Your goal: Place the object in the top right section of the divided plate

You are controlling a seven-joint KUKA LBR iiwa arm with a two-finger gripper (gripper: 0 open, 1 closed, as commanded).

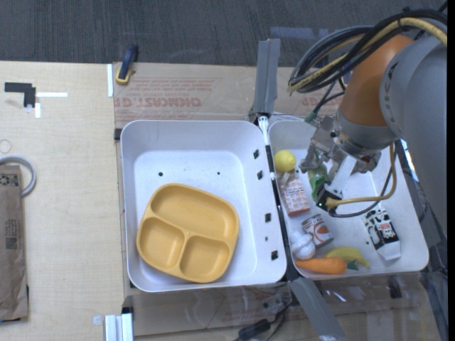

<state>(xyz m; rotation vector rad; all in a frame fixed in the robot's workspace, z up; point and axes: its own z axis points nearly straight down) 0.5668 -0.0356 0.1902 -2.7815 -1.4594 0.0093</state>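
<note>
The gripper [321, 183] hung in the right bin [409, 212], its grip state unreadable; the yellow divided plate [188, 231] lay lower left.

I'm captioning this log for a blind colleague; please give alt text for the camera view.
A grey arm's gripper hangs over the right white bin of toy foods, near a yellow lemon; the yellow divided plate sits in the left white bin.

Grey arm [419, 84], orange band [373, 73], looping black and yellow cables [341, 48].
</note>
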